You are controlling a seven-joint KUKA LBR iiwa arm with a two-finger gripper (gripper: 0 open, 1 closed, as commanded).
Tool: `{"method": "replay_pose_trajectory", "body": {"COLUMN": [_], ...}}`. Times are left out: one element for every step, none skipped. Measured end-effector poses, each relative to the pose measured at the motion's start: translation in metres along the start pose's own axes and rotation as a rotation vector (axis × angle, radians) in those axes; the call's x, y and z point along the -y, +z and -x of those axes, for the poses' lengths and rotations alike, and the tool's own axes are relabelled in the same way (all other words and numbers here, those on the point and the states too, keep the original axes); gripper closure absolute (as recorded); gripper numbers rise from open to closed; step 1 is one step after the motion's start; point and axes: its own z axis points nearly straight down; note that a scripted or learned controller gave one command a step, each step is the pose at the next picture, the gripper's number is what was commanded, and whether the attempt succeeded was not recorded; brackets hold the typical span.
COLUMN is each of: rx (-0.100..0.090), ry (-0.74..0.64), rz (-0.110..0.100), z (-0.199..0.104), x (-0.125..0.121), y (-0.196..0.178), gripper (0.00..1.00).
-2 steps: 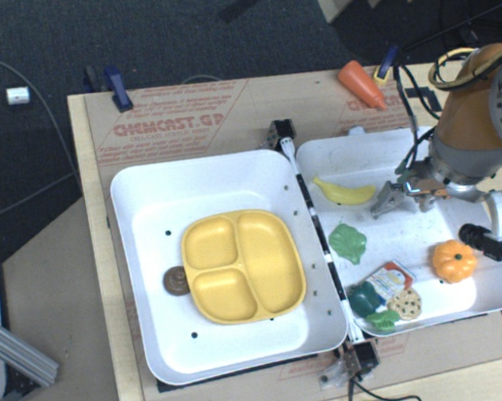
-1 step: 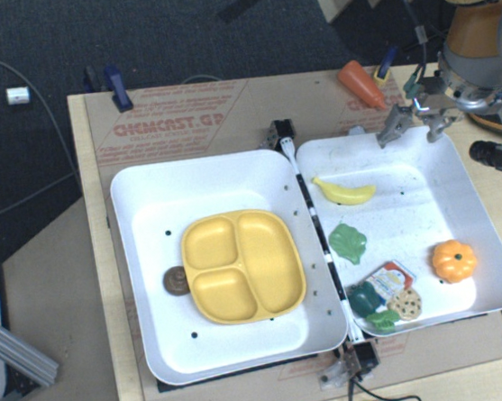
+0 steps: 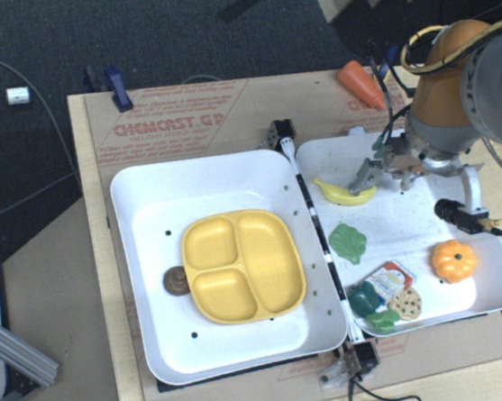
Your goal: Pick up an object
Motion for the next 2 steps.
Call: {"method": "replay_pose_trajectory", "body": {"rx": [-0.003,-0.001], "ry": [-0.002,0.0], "rz": [-0.008,-0.007], "z": [-0.039,0.023], "x": [-0.032,-0.04], "y": [0.013,-0.073], "gripper": [0.0,0.0]}}
